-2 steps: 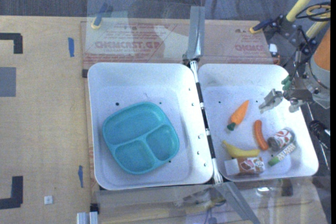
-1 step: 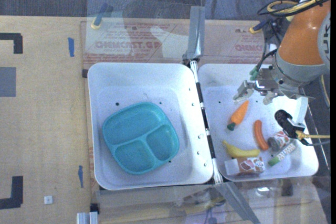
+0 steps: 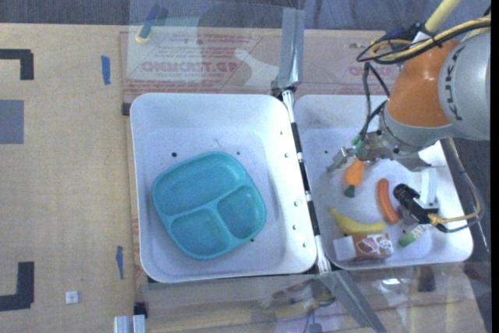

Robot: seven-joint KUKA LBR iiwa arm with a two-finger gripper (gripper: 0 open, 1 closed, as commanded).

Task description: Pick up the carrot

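The carrot [image 3: 355, 173] is small and orange, with a green tip at its lower end. It lies in the right bin [image 3: 320, 138], left of centre. My gripper [image 3: 352, 159] hangs right over the carrot's upper end. Its fingers stand open, one grey finger [image 3: 339, 162] splayed out to the left of the carrot and the other at its upper right. The carrot rests on the bin floor, and the fingers do not pinch it.
A red-orange sausage [image 3: 383, 200] lies right of the carrot, with a banana [image 3: 358, 224] and a small carton [image 3: 373, 246] below it near the front wall. A green bit [image 3: 407, 239] sits beside the carton. The left bin [image 3: 156, 121] holds a teal divided plate [image 3: 209, 204].
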